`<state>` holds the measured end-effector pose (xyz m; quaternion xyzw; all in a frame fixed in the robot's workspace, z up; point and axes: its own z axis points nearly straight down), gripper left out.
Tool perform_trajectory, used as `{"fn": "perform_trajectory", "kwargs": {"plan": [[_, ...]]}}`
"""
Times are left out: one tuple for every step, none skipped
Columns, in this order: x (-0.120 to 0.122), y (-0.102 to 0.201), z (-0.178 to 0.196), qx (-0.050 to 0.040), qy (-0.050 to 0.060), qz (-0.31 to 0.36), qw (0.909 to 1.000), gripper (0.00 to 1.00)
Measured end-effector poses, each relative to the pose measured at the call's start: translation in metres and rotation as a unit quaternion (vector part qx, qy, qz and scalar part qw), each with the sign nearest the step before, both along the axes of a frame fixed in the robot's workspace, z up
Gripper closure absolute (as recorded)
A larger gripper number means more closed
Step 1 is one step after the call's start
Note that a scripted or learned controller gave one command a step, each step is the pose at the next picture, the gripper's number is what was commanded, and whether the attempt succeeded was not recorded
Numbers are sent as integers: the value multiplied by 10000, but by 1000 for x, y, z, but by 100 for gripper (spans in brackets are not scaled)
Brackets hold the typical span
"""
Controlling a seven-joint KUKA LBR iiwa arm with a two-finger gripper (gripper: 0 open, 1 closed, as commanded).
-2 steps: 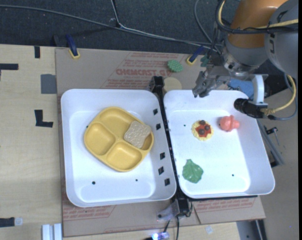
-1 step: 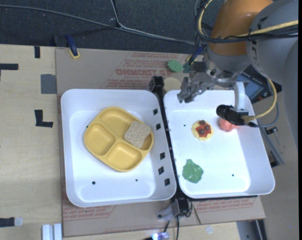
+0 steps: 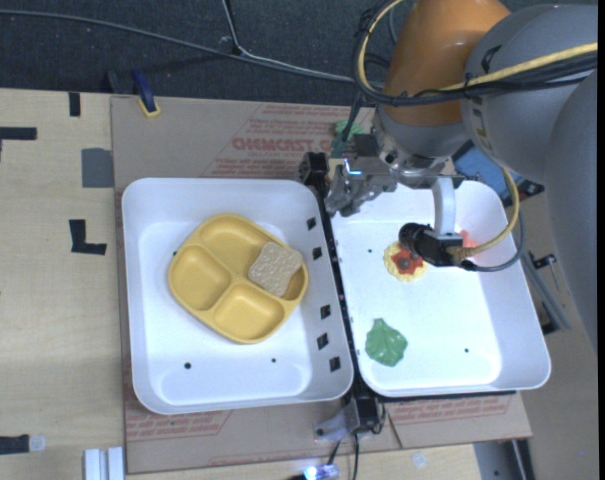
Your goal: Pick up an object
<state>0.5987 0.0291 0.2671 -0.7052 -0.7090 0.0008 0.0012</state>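
A big grey arm (image 3: 542, 98) with an orange band is reaching in from the right and hanging over the right bin (image 3: 482, 368). Its gripper (image 3: 367, 183) is sitting over the top left corner of that bin, close to the wall where the two bins are meeting. I cannot tell if the fingers are apart or together, because they are too dark and small to make out. Nothing is showing between them.

Two white bins are lying side by side on the brown surface (image 3: 42, 288). In the right bin, a small yellow and red toy food (image 3: 404, 262) is lying near the middle, just below the arm's wrist. A black part with a cable is touching or almost touching its right side. A green leafy toy (image 3: 386, 342) is lying lower down in the same bin, well apart from the gripper.

In the left bin (image 3: 152, 368), a yellow plate (image 3: 217, 278) with three sections is resting near the middle. A tan cracker (image 3: 275, 268) is lying on the right side of that plate, tilted a little.
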Motion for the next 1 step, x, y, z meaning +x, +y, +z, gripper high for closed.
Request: {"fn": "perform_trajectory", "kwargs": {"plan": [[-12, 47, -3, -3, -1, 0, 10000, 100]]}}
